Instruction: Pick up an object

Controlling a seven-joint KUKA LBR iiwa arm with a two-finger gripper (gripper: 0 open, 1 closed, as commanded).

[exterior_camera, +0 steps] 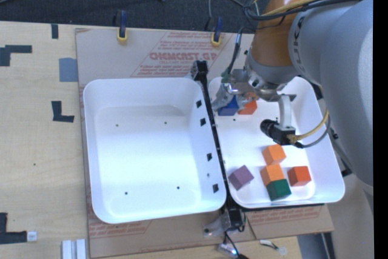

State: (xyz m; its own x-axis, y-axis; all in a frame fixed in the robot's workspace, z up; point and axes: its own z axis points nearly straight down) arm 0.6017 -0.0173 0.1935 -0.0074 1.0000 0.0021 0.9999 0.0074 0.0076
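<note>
Two bins sit side by side in front of you, and going from the left, the left bin (145, 154) offers nothing to pick, so the task plays out entirely in the right bin (324, 191). Nothing is lifted yet as far as you can see: every block rests on the bin floor. Just right of the divider (209, 130), near the front, lies a purple block (241, 176). At the far end, the blue block (228, 107) sits under the gripper (233, 93), with an orange-red block (247, 108) touching or just beside it on the right. The gripper is low over these two, but you cannot tell how its jaws stand, because the wrist and cabling hide them; no block is visibly between them. I judge the grasp as still to come, with the lift after it. Further right, a cluster waits near the front: an orange block (274, 154), a second orange block (272, 173), a green block (279, 190) and a red block (299, 175), packed close together. The divider and the neighbouring orange-red block crowd the blue one, so a closing jaw could nudge either. The yellow hose (312, 130) hangs over the bin's middle.
</note>
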